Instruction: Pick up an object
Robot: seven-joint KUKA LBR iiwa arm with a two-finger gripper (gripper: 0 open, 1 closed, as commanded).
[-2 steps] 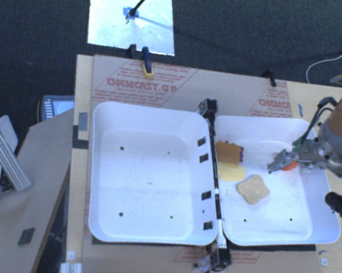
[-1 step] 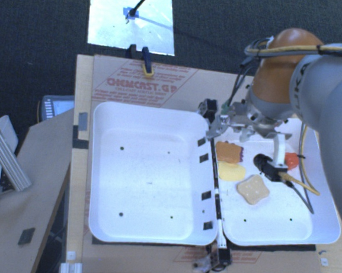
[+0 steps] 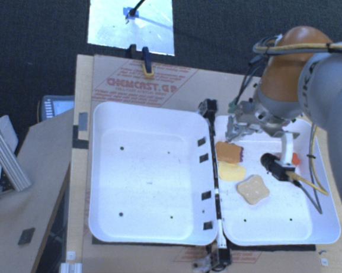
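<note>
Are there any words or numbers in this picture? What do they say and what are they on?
"CHEMCAST" in red, followed by two or three blurred characters, on the brown board behind the bins.
Smaller red print on the board above and below that word: too blurred to read.
Dark letters on the arm: cut off and blurred, unreadable.

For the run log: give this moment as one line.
arm: over right bin | claw: low at bin's far-left corner, above orange block | yellow disc, toast: loose in bin | grasp: none seen
</note>
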